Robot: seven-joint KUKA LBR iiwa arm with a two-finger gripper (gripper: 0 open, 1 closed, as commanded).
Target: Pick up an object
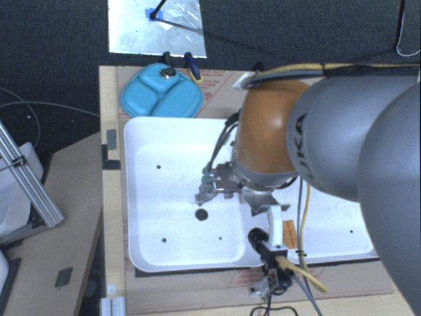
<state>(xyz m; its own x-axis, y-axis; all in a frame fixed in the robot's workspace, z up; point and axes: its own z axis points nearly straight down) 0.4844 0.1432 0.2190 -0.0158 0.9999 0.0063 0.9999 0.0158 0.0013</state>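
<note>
A small dark object (202, 214) lies flat on the left bin's (148, 176) floor, just below the gripper (206, 193) (finger spread unclear). It looks light, rigid and thin, best pinched across its edges.

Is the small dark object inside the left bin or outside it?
Inside: the small dark object lies on the left bin floor, just below the gripper.

Showing smooth, glossy white plastic in the left bin (151, 176); gleaming satin grey and orange on the arm (309, 137); lying crinkled and shiny, foil-like sheet (156, 17); sitting matt, blue plastic tray (161, 94).
</note>
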